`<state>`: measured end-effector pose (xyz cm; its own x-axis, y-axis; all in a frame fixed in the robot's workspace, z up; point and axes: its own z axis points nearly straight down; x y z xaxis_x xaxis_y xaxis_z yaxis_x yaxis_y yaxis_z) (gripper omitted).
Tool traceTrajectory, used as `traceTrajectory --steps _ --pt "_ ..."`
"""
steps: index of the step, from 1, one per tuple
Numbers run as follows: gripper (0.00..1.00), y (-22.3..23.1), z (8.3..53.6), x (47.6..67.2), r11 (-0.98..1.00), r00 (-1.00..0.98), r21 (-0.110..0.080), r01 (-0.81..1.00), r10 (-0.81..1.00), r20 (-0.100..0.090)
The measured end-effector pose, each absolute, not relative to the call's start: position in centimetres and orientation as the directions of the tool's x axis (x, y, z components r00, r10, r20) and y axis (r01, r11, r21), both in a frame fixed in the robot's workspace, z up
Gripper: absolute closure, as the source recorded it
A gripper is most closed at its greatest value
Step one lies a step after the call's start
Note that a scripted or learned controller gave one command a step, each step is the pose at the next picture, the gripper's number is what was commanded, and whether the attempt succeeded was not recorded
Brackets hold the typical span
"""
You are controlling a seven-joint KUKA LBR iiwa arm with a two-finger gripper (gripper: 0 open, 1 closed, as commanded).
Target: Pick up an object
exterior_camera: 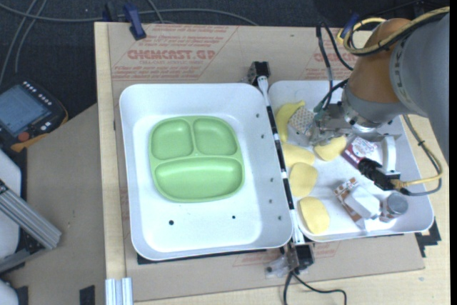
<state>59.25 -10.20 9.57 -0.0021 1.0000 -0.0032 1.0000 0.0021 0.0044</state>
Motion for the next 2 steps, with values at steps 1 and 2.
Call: traceTrajectory --steps 1,2 --pt "0.0 -10.2 9.6 59.3 0.002 -0.002 0.004 1.0 1.0 -0.003" --pt "0.0 -10.4 8.5 57.4 -0.001 0.001 -0.001 1.0 1.0 0.0"
